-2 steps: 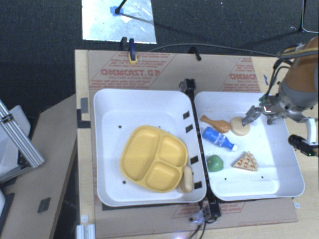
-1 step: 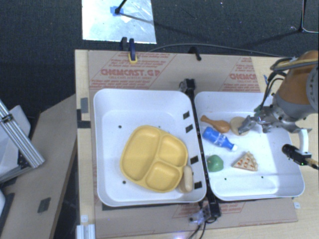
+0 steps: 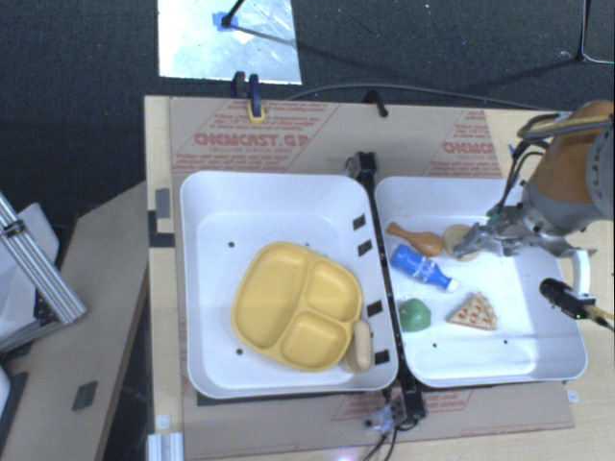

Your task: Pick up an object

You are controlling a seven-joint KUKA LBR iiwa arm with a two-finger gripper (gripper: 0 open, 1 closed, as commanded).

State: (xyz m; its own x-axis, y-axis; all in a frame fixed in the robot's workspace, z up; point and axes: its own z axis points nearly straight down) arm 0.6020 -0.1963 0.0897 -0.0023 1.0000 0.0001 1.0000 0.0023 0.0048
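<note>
Gripper [image 3: 468,242] low in right bin [image 3: 538,358], right at a tan round object [image 3: 455,235] beside the drumstick [image 3: 415,237]. Grip state unreadable, tips blur into it. Blue bottle [image 3: 420,267], green piece [image 3: 414,314], pizza slice [image 3: 473,312] nearby.

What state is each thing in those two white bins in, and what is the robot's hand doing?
Yellow divided tray: flat in the left bin, compartments bare.
Bread roll: leaning against the tray's lower right edge.
Blue bottle: lying on its side in the right bin.
Chicken drumstick: lying down, above the bottle.
Green ball: resting free.
Pizza slice: lying flat.
Hand: low in the right bin, beside the drumstick; grip unclear.
</note>
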